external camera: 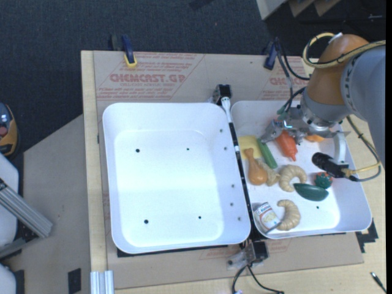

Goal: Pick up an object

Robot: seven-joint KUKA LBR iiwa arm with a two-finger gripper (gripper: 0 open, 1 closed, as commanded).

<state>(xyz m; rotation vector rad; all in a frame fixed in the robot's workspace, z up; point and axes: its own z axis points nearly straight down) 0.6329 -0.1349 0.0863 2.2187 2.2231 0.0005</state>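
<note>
My gripper [284, 129] hangs low over the back part of the right bin [349, 216], under the grey arm with its orange band. Directly below it, and touching or nearly touching, lies an orange-red carrot-like piece [286, 144]. To the left of that lie a green pod [267, 154] and a yellow piece [247, 143]. A tan drumstick [257, 171] and a pale croissant [292, 175] lie closer to the front. Whether the gripper has hold of the carrot-like piece is hidden by the wrist.
A dark green leaf-shaped piece [311, 192], a small red fruit [323, 179], a second curled pastry [290, 214] and a small white labelled can [264, 212] lie in the right bin's front half. The left bin [116, 164] sits alongside. A small orange bit [314, 138] lies by the wrist.
</note>
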